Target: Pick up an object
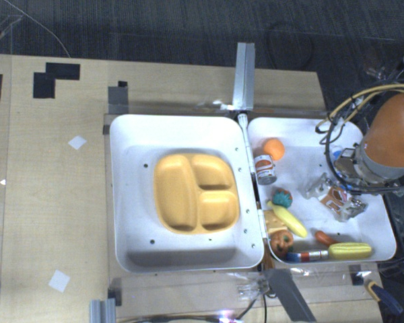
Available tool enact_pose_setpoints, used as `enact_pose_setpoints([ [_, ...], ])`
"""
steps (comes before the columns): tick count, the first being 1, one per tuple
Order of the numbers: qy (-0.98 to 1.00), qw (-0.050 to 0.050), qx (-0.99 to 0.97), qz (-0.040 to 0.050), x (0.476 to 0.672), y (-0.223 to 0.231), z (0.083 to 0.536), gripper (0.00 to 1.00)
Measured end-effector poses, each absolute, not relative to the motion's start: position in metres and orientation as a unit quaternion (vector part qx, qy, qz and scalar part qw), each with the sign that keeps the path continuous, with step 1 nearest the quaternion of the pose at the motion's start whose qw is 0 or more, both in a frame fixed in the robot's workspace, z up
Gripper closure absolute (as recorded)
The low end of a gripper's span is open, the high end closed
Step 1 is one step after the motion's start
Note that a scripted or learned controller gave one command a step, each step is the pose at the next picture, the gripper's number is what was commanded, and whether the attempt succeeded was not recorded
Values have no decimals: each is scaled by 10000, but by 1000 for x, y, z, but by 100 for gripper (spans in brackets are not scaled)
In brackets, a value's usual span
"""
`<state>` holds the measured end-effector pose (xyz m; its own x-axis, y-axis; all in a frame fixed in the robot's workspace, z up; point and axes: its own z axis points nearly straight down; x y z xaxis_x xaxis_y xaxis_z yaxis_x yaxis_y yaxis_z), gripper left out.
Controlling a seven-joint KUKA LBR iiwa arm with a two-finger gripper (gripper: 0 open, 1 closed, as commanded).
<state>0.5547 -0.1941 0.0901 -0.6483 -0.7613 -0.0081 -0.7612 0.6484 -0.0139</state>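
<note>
My gripper [337, 198] is low over the right bin [384, 242], in its right half, below the grey wrist and orange band [394, 130]. Its fingers stand apart, open, with a small brown-orange thing [334, 196] lying between them on the bin floor. To the left lie an orange ball [274, 148], a small can [264, 169], a teal lump [281, 198] and a yellow banana [289, 221]. Along the front wall sit a red-orange fruit [281, 239], a marker [306, 255], a small red piece [324, 236] and a yellow corn-like piece [350, 250].
The left bin [131, 180] holds a yellow divided tray [194, 192] at its middle. A metal post [244, 76] rises behind the wall between the bins. Cables [343, 113] loop off the wrist over the right bin's back corner.
</note>
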Motion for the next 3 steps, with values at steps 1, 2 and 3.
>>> enact_pose_setpoints([
  [1,9388,50,-3443,-8,628,-195,88,0],
  [2,9470,78,-3212,-11,667,-96,90,0],
  [3,8918,48,-4524,-43,599,-169,90,0],
])
